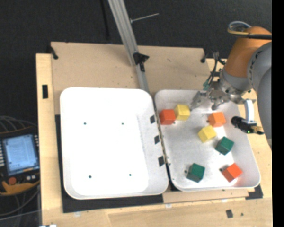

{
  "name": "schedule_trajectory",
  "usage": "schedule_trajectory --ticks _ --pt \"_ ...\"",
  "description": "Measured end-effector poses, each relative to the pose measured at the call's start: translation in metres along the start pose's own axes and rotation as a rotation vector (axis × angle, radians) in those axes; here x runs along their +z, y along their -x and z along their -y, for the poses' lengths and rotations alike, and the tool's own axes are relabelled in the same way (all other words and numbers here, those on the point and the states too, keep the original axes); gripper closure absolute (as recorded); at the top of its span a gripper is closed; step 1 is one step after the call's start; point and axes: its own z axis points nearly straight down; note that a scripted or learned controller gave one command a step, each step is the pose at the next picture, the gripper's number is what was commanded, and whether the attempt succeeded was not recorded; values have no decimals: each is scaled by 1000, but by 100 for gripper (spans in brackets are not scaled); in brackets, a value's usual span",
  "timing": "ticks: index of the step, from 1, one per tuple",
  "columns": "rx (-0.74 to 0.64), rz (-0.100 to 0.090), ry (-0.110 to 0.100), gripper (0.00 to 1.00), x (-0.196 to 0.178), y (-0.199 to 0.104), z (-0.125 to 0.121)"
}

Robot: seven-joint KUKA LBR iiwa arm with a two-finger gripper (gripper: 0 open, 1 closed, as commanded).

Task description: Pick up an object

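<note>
**Six small blocks in the right bin, gripper above its far edge**

Nearest the camera, in the right bin, sit a green cube and a red-orange cube, well apart from each other by the bin's near rim. A little farther in lie another green cube and, just beside it, a yellow cube. Beyond those, an orange cube rests near the right side. At the bin's left side an orange-red cube touches a second yellow cube. All are small, plain, solid-coloured blocks, some turned at an angle.

The left bin lies beside it, white with a few dark dots on its floor.

Farthest back, the gripper hangs over the right bin's far part, between the yellow cube and the orange one. Nothing sits between its fingers; whether they are apart or together cannot be told.
</note>
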Motion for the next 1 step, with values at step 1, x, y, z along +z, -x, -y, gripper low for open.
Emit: schedule_trajectory --ticks 1 --pt "-2 3 -1 100 -9 1 0"
